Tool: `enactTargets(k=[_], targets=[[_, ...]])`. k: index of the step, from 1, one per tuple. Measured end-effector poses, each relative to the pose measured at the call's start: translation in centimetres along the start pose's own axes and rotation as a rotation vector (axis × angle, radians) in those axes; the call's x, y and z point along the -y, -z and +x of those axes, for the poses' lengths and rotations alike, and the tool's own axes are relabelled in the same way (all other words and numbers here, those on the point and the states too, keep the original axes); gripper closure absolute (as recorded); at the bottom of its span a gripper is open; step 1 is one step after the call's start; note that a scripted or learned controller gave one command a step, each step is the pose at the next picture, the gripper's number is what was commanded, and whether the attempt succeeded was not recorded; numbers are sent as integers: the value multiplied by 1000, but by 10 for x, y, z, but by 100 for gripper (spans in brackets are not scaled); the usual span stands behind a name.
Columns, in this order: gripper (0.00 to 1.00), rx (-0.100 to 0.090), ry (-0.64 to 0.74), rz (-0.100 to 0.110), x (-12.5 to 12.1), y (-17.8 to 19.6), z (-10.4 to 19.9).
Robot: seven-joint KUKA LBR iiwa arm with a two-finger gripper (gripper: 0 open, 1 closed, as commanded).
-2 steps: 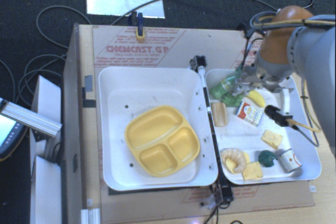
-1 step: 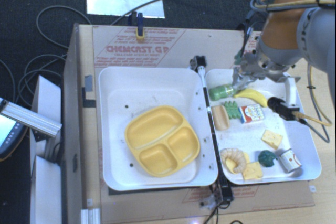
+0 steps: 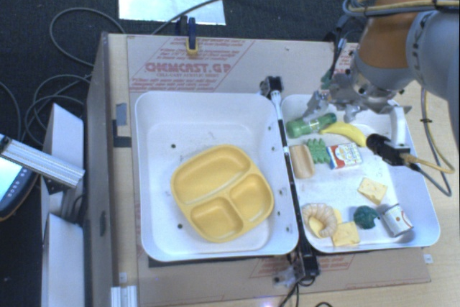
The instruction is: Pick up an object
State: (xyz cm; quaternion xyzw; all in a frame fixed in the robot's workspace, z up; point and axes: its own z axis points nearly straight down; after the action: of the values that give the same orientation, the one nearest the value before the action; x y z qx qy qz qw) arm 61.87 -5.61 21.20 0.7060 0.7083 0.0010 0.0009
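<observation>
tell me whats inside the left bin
A yellow divided plate lies in the left bin, nothing in its three sections. Whatever sits under the plate is covered.

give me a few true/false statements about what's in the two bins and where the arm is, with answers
1. The yellow three-compartment plastic tray lies in the left white bin. True.
2. The yellow banana lies in the left bin. False: it lies in the right white bin, near its far end.
3. The end effector is over the far end of the right bin, by the green bottle. True.
4. The hot dog in a bun sits on the yellow tray. False: it lies in the right bin, beside the divider between the bins.
5. The two pale yellow cheese wedges touch each other. False: they lie apart, one at the near edge.
</observation>
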Motion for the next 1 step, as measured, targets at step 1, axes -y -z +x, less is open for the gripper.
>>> enactTargets(k=[1], targets=[[0,1,-1,-4,20,-118,-32]])
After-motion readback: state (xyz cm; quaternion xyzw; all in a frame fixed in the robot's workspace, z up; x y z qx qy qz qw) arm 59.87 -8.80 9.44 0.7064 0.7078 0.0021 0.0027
